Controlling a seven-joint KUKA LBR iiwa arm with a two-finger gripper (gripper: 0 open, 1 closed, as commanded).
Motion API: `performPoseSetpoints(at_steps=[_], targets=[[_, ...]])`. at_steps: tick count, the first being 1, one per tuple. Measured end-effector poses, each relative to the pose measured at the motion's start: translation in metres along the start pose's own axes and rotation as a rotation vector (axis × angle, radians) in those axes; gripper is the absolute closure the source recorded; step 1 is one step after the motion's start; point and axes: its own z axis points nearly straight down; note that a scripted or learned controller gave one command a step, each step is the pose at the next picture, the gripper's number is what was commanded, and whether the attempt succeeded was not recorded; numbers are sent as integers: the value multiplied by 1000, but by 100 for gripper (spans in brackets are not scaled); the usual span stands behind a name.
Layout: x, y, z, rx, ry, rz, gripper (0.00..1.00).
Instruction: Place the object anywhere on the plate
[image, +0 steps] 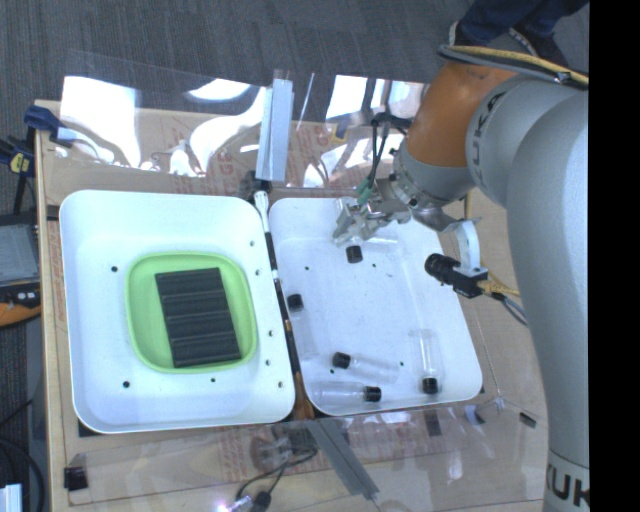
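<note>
A grey KUKA arm with an orange band reaches in from the right and lowers its end effector (352, 228) over the far end of the right bin (455, 345) on the bench (100, 145). Whether the end effector is spread or closed cannot be told from this angle, and nothing can be made out in its grip.

The right bin serves as the pick side. Several clear vials with black caps lie loose in it: one short vial (354, 253) just below the end effector, nearly touching its tip; a small black cap or vial (294, 301) near the bin's left wall; and others lying on their sides along the near edge, including one (366, 362) in the middle, one (345, 396) at the front and one (427, 362) toward the right corner. The short vial beside the tip looks the likeliest target, and it sits on the bin floor.

The left bin (80, 300) is the drop side. A lime-green plate (140, 285) rests in its middle, carrying a dark ribbed block (198, 317) that covers most of its centre, leaving a green margin all round. The plate lies well apart from the end effector, across the wall between the bins. The pick appears not yet done, and the carry to the plate remains ahead.
</note>
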Motion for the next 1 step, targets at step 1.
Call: performPoseSetpoints(at_steps=[1], targets=[[0, 0, 0, 0, 0, 0, 0]])
